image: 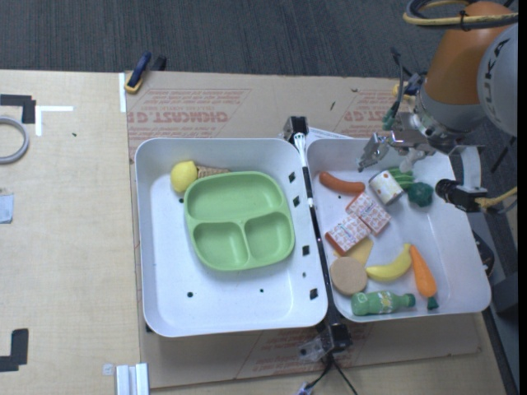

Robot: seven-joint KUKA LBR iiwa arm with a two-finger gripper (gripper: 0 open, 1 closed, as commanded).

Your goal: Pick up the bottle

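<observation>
- The gripper (372, 151) hangs over the far part of the right bin (461, 299); its jaws stand a little apart with nothing between them, above a small white cylinder (385, 188).
- One green bottle (380, 303) with a yellow label lies on its side at the right bin's near edge, well apart from the gripper.
- Also there: one banana (390, 265), one carrot (423, 272), one sausage (341, 183).
- The left bin (165, 303) holds one green divided plate (239, 219) and one lemon (184, 174).
- The red print on the cardboard under the bins is too faint to read.
</observation>
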